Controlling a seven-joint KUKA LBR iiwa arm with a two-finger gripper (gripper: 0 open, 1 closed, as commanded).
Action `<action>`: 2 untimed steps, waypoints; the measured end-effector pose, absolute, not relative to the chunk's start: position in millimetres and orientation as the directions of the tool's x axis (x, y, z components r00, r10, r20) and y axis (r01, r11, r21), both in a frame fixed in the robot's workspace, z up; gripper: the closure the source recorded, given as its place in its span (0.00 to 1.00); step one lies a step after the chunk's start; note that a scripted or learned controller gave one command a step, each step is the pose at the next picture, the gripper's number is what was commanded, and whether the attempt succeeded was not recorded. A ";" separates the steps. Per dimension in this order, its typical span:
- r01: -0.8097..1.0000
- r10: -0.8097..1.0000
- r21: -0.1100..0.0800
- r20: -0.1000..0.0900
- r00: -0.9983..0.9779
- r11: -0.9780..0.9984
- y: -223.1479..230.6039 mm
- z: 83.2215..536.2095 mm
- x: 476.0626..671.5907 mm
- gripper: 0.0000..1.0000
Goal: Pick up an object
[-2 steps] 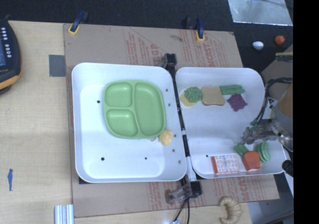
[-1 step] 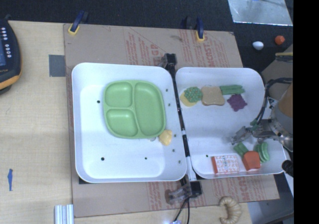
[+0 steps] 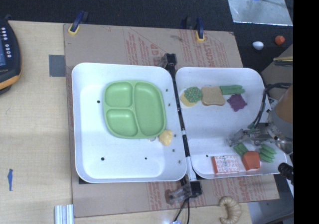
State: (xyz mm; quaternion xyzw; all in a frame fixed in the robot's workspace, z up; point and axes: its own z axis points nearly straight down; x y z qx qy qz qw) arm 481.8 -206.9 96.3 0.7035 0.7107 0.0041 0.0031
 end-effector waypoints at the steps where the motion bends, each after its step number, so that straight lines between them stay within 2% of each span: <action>1: 1.000 1.000 -0.002 0.000 -0.005 0.005 -211.1 91.9 476.3 0.00; 2: 1.000 1.000 -0.003 0.000 -0.005 0.005 -212.1 102.1 476.0 1.00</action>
